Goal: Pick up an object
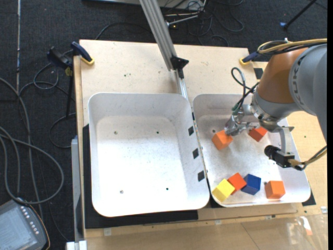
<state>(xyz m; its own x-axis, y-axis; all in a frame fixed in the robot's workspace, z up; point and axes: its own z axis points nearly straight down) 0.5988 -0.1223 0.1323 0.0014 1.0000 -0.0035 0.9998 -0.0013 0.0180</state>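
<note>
My gripper [235, 128] hangs low over the middle of the right bin [208, 113], under the grey arm with the orange band. An orange block [222, 139] lies just to its lower left, close to or touching the tip. A red-orange block [257, 134] lies to the gripper's right, partly under the wrist. I see no object lifted off the bin floor.
Along the right bin's front edge sit a yellow block [223, 189], an orange block [237, 181], a blue block [252, 184] and another orange block [274, 189]. The left bin [99, 139] stands beside it. A slanted metal rail [158, 27] crosses the back.
</note>
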